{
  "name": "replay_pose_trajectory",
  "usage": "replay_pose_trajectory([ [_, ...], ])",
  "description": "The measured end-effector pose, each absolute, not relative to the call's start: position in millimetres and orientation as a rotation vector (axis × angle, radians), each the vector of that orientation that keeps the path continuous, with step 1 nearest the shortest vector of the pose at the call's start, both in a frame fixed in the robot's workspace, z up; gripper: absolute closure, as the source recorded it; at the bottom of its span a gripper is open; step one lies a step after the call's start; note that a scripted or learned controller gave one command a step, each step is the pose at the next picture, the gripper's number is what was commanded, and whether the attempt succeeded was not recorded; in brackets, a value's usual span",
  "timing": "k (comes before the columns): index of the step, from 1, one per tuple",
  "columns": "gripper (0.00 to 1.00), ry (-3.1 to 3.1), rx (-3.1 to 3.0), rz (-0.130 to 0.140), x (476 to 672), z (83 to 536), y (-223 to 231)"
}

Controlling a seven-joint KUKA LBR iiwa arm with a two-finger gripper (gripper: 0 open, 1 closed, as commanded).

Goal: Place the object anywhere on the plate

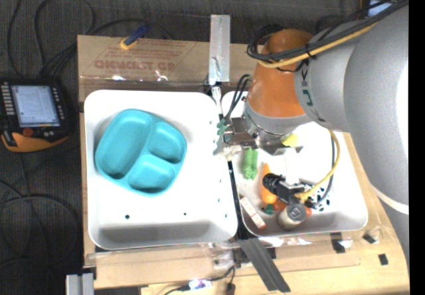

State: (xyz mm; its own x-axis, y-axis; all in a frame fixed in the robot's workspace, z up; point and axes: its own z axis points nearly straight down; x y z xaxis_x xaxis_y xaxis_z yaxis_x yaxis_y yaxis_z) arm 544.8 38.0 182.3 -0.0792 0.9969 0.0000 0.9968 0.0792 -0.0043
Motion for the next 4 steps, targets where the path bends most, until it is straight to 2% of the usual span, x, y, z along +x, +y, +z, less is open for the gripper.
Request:
replay_pose_trajectory([
  [1,1.0,-2.3,-2.135,0.008,488.2,205,104],
  [2,1.0,-2.293,-2.147,0.007,577.2,216,139],
  [3,1.0,-2.259,-2.184,0.008,620.8,219,183],
  [4,1.0,-2.276,-2.168,0.007,596.7,283,128],
])
